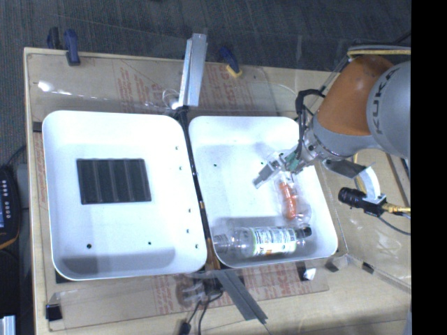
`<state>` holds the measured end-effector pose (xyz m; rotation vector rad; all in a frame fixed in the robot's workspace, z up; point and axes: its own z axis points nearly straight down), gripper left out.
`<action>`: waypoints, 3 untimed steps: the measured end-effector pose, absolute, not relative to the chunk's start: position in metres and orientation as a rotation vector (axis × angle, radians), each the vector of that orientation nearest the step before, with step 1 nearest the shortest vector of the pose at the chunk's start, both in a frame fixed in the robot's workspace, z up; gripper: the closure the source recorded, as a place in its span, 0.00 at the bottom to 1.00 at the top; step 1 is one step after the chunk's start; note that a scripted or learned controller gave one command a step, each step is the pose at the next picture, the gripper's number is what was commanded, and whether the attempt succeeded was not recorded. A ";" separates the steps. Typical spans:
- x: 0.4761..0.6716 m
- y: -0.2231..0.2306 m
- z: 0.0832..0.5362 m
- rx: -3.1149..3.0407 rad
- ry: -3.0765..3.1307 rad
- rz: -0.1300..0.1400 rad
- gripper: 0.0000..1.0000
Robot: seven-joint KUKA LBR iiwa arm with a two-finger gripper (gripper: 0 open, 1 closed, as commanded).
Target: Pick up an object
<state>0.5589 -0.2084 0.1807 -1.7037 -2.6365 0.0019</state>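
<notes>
an orange object (289,198), long and narrow with clear wrapping around it, lay on the floor of the right bin (230,145), just below the gripper (274,170) and slightly to its right as the camera saw it. its upper end sat close under the gripper's tip; whether the two touched could not be told. the gripper hung over the middle of that bin, angled down and to the left from the wrist; its fingers were too small and blurred to judge, so i cannot tell how far apart they stood, and nothing was visibly held between them. further below the gripper, a clear plastic bottle (262,241) with a dark cap lay on its side along the bin's near wall, its cap end near the lower end of the orange object. well to the gripper's left, the left bin (63,131) held a dark ribbed rectangular tray (113,181), lying flat. the grey arm (377,110) with its orange band entered from the gripper's right.
</notes>
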 end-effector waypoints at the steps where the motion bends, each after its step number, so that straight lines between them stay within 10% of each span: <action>1: 0.560 -0.208 0.171 -1.662 -2.658 0.001 0.00; 2: 0.589 -0.208 0.160 -1.396 -2.817 0.000 0.00; 3: 0.562 -0.211 0.179 -1.880 -2.511 0.002 0.00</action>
